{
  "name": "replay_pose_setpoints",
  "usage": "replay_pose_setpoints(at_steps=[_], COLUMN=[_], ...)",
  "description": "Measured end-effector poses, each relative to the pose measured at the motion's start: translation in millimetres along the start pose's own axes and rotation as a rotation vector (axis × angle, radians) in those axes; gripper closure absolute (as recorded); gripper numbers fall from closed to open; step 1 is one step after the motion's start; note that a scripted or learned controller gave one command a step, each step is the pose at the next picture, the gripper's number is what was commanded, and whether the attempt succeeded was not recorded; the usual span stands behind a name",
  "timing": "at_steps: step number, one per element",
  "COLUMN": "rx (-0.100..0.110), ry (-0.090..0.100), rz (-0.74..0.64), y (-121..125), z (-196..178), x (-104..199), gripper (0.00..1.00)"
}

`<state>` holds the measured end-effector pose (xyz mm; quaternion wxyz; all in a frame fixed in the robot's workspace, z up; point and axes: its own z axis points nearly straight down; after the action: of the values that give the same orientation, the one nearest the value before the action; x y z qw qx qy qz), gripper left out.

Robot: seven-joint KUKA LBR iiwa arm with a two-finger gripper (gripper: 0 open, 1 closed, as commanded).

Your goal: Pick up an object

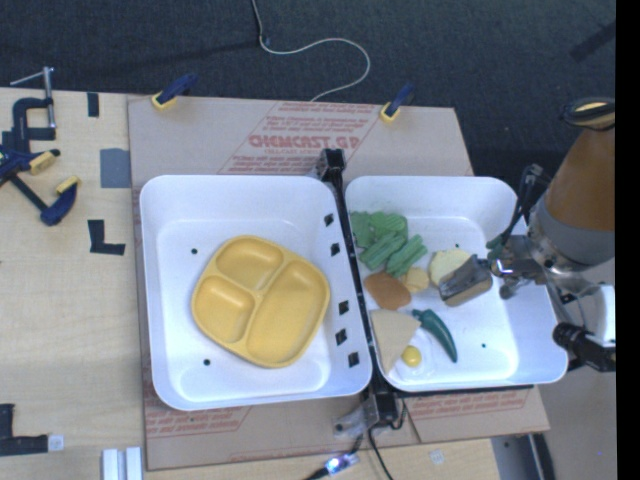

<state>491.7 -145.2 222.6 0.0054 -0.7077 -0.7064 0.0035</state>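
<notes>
Beside my bins I saw brown cardboard [300, 138], a white cable [315, 48], blue clamps [35, 163], and dark carpet [450, 28] behind.

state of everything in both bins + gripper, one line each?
yellow divided plate: flat in left bin, nothing on it
green leafy piece: lying in right bin
brown piece: lying by the divider
green pepper: lying loose
gripper: low in right bin, grasp unclear
</notes>
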Motion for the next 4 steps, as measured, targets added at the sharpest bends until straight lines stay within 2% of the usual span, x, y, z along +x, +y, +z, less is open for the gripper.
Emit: replay_pose_setpoints(at_steps=[1, 2, 3, 4], rx=[-0.010, -0.004, -0.003, -0.025], ry=[-0.002, -0.001, -0.001, -0.004], rz=[-0.003, -0.004, -0.002, -0.001], y=[2.3, -0.4, -3.1, 2.4], z=[-4.7, 47.9, 111.0, 130.9], x=[-0.1, 11.3, 6.5, 5.1], gripper=[0.00, 0.00, 0.00, 0.00])
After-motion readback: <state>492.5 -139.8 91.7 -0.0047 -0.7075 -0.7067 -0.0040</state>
